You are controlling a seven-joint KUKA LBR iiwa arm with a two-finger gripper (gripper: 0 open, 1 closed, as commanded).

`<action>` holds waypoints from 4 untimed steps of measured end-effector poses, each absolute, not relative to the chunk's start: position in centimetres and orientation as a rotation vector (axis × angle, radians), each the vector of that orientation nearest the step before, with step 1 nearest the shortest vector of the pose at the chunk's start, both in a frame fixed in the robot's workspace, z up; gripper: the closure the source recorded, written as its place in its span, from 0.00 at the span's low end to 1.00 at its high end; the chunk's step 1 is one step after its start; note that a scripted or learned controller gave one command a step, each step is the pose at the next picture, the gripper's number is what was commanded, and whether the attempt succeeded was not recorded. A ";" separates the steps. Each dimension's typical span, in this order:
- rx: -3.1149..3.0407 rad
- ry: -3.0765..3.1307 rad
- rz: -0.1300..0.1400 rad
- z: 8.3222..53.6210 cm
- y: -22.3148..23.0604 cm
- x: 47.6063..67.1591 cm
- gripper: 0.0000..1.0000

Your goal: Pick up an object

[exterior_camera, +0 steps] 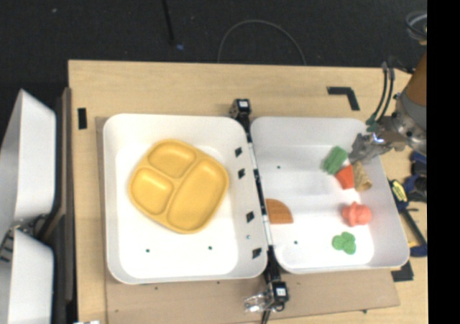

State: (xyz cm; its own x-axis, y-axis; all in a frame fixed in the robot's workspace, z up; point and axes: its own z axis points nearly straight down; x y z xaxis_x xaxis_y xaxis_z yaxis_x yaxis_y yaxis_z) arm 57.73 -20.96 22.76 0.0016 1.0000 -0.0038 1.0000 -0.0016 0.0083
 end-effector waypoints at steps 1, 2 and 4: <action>2.216 2.222 0.002 24.5 -21.1 57.8 1.00; 2.214 2.226 0.001 23.5 -16.3 58.3 1.00; 2.214 2.229 0.002 23.6 -5.7 59.1 1.00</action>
